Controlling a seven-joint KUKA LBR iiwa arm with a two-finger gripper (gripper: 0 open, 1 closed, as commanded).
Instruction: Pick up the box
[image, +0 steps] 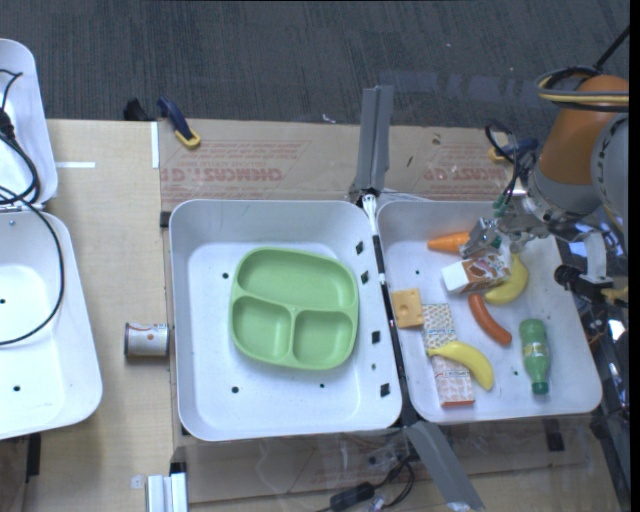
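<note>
While the grey arm with its orange band (590, 120) reaches in from the upper right of the frame, its jaws (492, 240) sit low over the right white bin (560, 395); whether they are spread or pressed together cannot be told. Just beneath them, in the upper middle of that bin, lies the small red and white printed box (484, 270), tilted and touching a yellow banana (510, 285). An orange carrot (448, 241) lies beside it to the left, a red sausage (490, 318) just below. Lower sit a yellow cheese slice (406, 307), a patterned packet (438, 325), a second banana (468, 362), a red-bottomed carton (453, 382) and a green bottle (535, 355). At centre frame, the left white bin (200, 400) holds a green divided plate (295, 307). Both bins rest on a pale wooden surface (100, 180) with brown cardboard (270, 160) behind them and dark carpet (250, 50) along the top.
</note>
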